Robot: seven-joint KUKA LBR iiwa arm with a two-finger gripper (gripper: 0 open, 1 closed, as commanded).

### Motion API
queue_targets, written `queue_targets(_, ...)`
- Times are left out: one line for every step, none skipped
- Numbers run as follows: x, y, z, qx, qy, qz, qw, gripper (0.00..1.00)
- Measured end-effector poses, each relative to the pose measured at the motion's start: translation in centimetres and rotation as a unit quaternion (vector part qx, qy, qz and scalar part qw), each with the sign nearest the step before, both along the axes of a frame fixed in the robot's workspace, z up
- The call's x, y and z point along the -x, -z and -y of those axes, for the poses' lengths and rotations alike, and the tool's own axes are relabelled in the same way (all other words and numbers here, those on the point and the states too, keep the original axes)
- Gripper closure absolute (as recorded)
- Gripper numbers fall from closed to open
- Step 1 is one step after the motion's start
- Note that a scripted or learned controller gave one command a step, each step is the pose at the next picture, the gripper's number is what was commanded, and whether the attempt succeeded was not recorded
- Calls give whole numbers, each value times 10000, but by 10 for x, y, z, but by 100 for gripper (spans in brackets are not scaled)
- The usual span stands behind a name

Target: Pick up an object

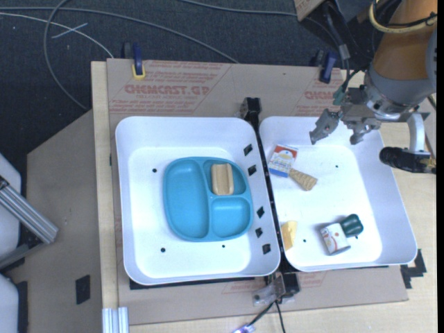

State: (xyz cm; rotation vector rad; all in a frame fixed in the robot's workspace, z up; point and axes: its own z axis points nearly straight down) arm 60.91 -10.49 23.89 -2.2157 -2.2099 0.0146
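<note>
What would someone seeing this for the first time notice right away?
Likely the blue tray in the middle of the left bin, with a tan block in its upper right compartment. Next, the gripper with fingers spread, above the far end of the right bin, holding nothing. Below it lie a small carton, a cone, a yellow piece and a bottle.

My gripper (343,127) hangs open at upper right of the frame, over the right bin (388,207), nothing between the fingers. Below it: small carton (282,161), tan wedge (303,180), yellow block (288,234), green-capped bottle (341,233). Left bin (139,186) holds a blue divided plate (187,200) with a tan block (222,179).
</note>
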Motion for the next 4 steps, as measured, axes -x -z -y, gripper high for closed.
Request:
queue_targets(-2,-8,0,8,-13,70,10000,0)
queue_targets(-2,35,-4,2,-15,46,10000,0)
queue_targets(5,88,4,1,-7,43,10000,0)
queue_targets(14,139,-4,-3,-11,38,10000,0)
